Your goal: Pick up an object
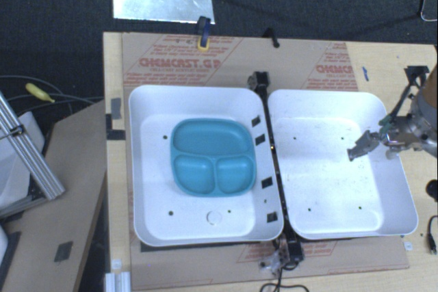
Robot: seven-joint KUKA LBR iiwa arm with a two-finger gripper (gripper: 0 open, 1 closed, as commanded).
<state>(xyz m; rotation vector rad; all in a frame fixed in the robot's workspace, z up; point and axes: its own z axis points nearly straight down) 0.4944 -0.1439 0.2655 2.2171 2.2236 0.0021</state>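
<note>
gripper (361,146) above right bin (328,215), nothing held.

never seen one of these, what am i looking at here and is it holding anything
This is one picture from a camera fixed above a workbench, looking down at a slant. A robot arm reaches in from the right; its tool, a two-finger grasper, hangs over the right white bin. I can't see anything between the fingers, and whether they are open or shut is too small to tell. The left white bin holds a blue divided plate with three compartments. Both bins sit on a brown board. The job is to pick something up.
</note>
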